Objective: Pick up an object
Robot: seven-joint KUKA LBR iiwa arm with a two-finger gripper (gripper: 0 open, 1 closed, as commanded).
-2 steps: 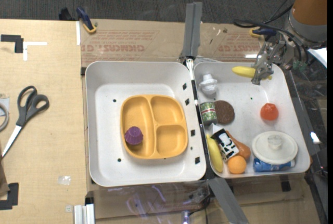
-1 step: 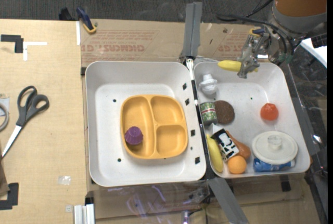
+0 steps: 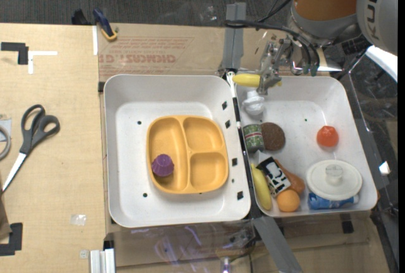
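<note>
The gripper (image 3: 273, 70) hangs over the back left corner of the right bin (image 3: 347, 107), and whether its jaws are open or shut cannot be told, nor whether they hold anything. A yellow piece (image 3: 247, 80) lies just left of the jaws and a white piece (image 3: 254, 104) just below them, with a can (image 3: 253, 137) and a brown ball (image 3: 273, 135) further down. Well below and to the right lie a red ball (image 3: 327, 136), a white lid (image 3: 333, 178), an orange (image 3: 288, 201) and a banana (image 3: 261, 187); the left bin (image 3: 126, 139) holds a yellow tray (image 3: 190, 132) with a purple fruit (image 3: 162, 165).
</note>
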